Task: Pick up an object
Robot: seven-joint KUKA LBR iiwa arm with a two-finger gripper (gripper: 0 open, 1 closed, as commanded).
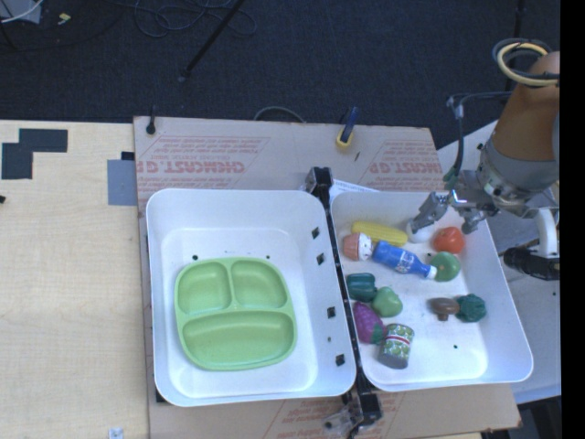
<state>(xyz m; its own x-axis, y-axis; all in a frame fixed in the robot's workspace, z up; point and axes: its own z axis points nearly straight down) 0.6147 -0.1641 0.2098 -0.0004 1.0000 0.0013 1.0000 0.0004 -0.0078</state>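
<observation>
Two shallow white plastic bins sit side by side on the table, and we read them from the left. In the left bin (164,245) lies a light green divided plastic plate (236,325), alone. The right bin (512,355) holds the toys we may pick from: a dark green pepper-shaped piece (360,286), a purple toy (366,320), a small printed can (397,345), a yellow corn-shaped piece (379,233), a blue and white plastic bottle (393,258) lying on its side, a brown mushroom-like piece (444,307), a round orange-red ball (448,240) and a dark green broccoli-like piece (472,308).

At the bin's far right corner we see the robot's two-finger gripper (452,209), its fingers spread apart and holding nothing, poised just above the orange-red ball and near the yellow corn's end.

We judge the step to be the approach: nothing is lifted yet. Next, we think, the fingers must drop squarely around one toy, likely the ball, and close without it rolling away.
</observation>
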